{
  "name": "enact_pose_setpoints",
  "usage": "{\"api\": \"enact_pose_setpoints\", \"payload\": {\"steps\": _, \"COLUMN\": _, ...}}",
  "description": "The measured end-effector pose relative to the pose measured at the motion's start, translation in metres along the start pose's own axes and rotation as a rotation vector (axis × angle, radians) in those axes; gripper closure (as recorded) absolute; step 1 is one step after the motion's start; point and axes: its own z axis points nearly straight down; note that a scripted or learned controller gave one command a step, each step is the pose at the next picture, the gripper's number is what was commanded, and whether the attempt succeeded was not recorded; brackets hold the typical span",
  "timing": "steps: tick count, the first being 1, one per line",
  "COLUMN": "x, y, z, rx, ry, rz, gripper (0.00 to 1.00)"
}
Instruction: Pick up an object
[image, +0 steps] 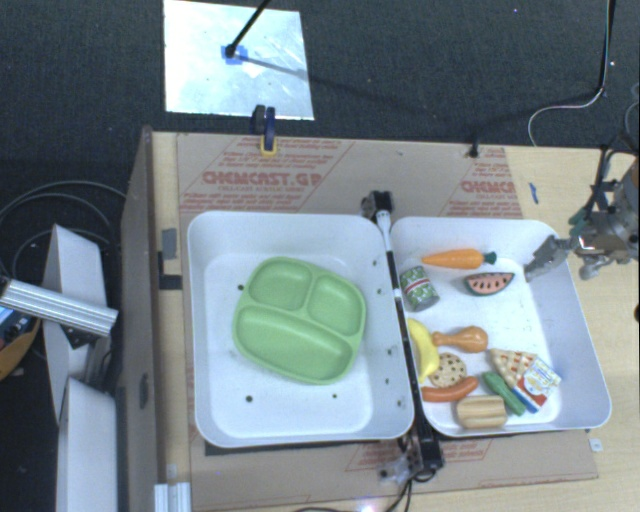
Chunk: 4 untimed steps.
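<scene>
Hovering at the right bin's (560, 330) far right rim, the gripper (553, 255) grasps nothing; whether it is released or clenched I cannot tell. Nearest to it, just to its left, lies the watermelon slice (488, 282), with the carrot (455, 259) beyond that and the can (418, 287) further left. These look like light, stiff plastic toys, probably smooth and apt to slip. The carrot seems the easiest take: pinch across its narrow body at mid-length. The flat slice would want a grip across its thin edges. The green tray (298, 318) sits well away to the left.
</scene>
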Motion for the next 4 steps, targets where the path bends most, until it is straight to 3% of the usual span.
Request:
{"api": "enact_pose_setpoints", "payload": {"steps": 1, "x": 0.046, "y": -0.028, "z": 0.191, "rx": 0.002, "ry": 0.003, "rz": 0.001, "gripper": 0.0}}
{"api": "enact_pose_setpoints", "payload": {"steps": 2, "x": 0.043, "y": -0.026, "z": 0.175, "rx": -0.002, "ry": 0.001, "rz": 0.001, "gripper": 1.0}}
{"api": "enact_pose_setpoints", "payload": {"steps": 3, "x": 0.043, "y": -0.026, "z": 0.175, "rx": -0.001, "ry": 0.002, "rz": 0.001, "gripper": 0.0}}
{"api": "enact_pose_setpoints", "payload": {"steps": 4, "x": -0.003, "y": 0.064, "z": 0.173, "rx": -0.01, "ry": -0.004, "rz": -0.003, "gripper": 0.0}}
